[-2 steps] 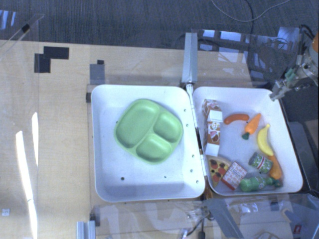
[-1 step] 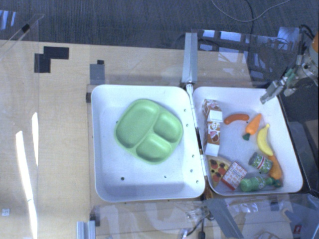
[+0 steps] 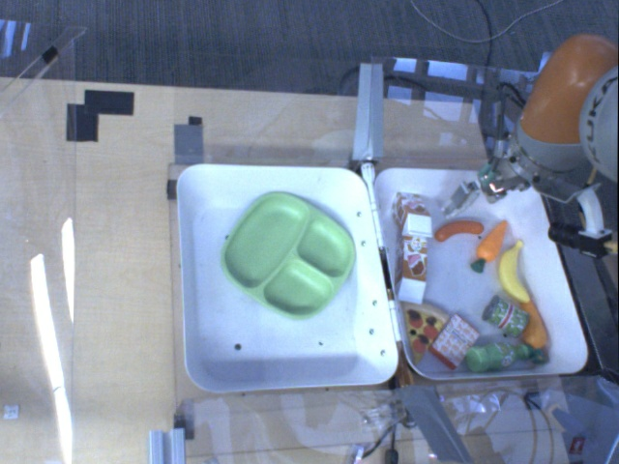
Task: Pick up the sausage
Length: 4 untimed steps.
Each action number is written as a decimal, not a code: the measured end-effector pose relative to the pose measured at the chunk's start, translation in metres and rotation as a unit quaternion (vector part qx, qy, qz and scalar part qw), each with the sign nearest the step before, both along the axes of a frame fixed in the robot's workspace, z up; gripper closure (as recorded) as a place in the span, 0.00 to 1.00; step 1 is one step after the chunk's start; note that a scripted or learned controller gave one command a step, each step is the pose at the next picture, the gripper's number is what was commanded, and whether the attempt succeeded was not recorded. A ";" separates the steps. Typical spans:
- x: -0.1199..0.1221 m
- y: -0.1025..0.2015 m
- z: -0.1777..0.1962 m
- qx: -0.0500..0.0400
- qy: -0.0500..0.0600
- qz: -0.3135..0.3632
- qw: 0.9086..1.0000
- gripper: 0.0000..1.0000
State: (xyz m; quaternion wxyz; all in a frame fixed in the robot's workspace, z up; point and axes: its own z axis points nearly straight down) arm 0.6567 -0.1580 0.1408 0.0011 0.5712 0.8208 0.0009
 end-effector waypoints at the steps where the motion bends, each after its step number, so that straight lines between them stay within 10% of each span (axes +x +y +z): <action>1: -0.013 -0.007 -0.050 -0.001 -0.005 -0.007 1.000 0.00; 2: -0.013 -0.006 -0.041 0.000 -0.005 -0.007 1.000 1.00; 3: -0.024 0.038 -0.054 0.000 -0.002 -0.012 1.000 1.00; 4: -0.056 0.086 0.087 0.000 -0.001 -0.052 0.999 1.00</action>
